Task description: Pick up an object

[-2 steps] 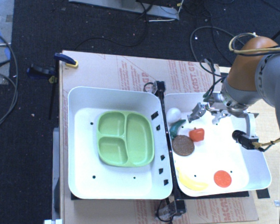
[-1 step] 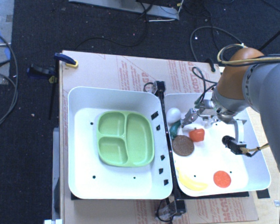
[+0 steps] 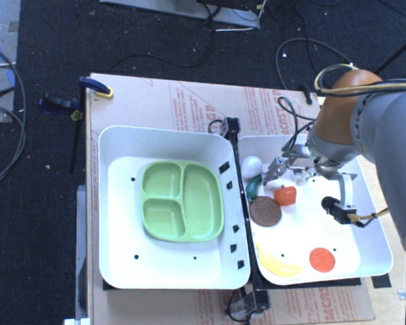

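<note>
The gripper (image 3: 282,171) is seen in the right bin (image 3: 362,228), just above a small red block (image 3: 285,195); whether its fingers are apart cannot be told. The block, probably light and stiff, is best taken across its flat sides.

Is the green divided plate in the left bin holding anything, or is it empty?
Empty. The green divided plate lies flat in the left bin, and all three of its compartments show bare green.

Red printing on board (image 3: 192,103) under bins, mirrored, illegible
</note>
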